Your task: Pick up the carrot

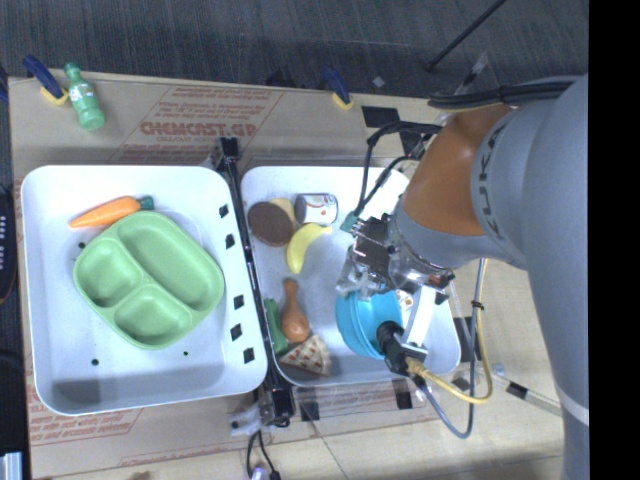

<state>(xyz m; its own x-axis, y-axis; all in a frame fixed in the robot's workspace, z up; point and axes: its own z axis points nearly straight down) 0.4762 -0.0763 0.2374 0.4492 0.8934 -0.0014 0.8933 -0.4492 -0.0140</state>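
Observation:
The orange carrot (104, 211) with a green stem end lies in the left bin (50, 388), near its far left corner. It rests against the far rim of a green divided plate (148, 278). My gripper (363, 280) is low in the right bin (250, 183), far to the right of the carrot. It hovers at the far edge of a blue cup (362, 325). The wrist hides the fingertips.
The right bin also holds a brown round patty (268, 222), a banana (304, 246), a small can (318, 208), a drumstick (293, 314) and a pizza slice (309, 355). A green bottle (86, 100) stands on the bench beyond the left bin.

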